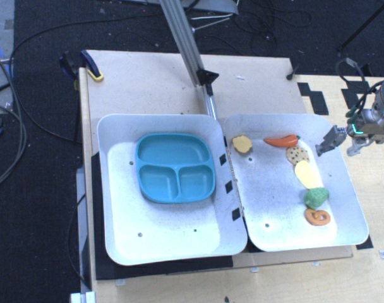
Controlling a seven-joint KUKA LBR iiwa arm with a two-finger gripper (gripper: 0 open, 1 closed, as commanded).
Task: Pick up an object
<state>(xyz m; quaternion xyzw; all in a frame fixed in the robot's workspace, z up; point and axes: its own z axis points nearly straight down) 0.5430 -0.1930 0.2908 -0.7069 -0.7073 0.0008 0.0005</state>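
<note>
The claw (341, 142) hangs over the right bin's (275, 232) far right rim, seemingly spread and holding nothing. Just left of it lie a red pepper (282, 141), a speckled cookie (297, 154) and a pale yellow piece (307, 173); a blue tray (175, 168) sits farther left.

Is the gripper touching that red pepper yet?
Apart. The camera view shows the gripper near the right bin's edge, with bare white floor between it and the red pepper.

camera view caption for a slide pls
Tool at right bin's edge near a red pepper; blue tray in left bin.
</note>
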